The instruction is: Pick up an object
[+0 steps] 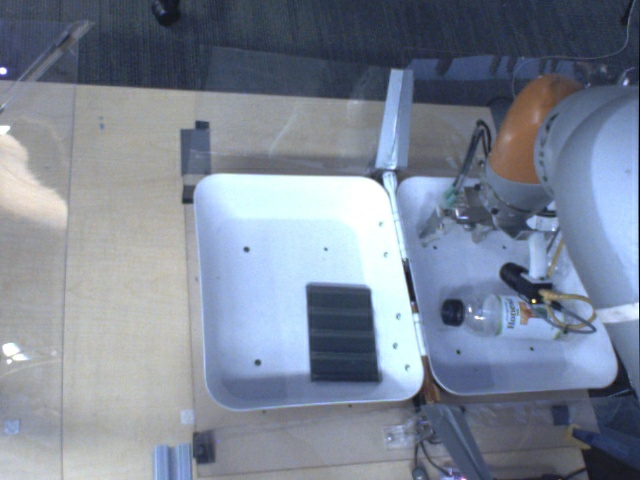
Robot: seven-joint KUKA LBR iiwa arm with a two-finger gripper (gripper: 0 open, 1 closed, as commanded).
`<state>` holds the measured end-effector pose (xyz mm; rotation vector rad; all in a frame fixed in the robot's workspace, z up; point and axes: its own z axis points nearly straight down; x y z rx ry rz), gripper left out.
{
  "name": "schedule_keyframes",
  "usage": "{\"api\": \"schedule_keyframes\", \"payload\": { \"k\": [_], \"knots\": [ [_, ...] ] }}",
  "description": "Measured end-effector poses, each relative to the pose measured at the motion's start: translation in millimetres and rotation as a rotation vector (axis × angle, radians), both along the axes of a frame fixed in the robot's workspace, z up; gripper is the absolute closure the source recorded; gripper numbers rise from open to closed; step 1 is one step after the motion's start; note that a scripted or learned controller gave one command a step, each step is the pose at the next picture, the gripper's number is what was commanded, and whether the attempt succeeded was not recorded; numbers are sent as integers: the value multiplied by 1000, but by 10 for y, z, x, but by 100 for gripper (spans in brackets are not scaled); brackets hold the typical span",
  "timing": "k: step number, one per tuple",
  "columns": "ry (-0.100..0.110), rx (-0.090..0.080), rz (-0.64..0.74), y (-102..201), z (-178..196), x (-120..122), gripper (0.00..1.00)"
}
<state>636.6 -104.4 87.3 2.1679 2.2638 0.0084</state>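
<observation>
Clear bottle (497, 315) lay on its side in the right bin (600, 368), black cap pointing toward the left bin (230, 268). It sat below the gripper (440, 218) in the view, apart from it, not between the fingers. Gripper hovered over the right bin's upper left area; whether the fingers were apart or together could not be told. Black ridged block (343, 333) lay in the left bin, well away from the gripper, lower left.

Two white bins (225, 268) sit on a pale wood-toned bench (120, 298). A black ribbed block (342, 333) lies in the left one. The clear bottle (497, 314) has a black cap and white label. The grey arm (595, 168) wears an orange band.
</observation>
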Motion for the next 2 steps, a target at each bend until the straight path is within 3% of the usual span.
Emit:
{"api": "schedule_keyframes", "payload": {
  "k": [1, 2],
  "knots": [
    [3, -1, 113, -517, 658, -258, 0],
    [6, 0, 180, -208, 167, -878, 0]
  ]
}}
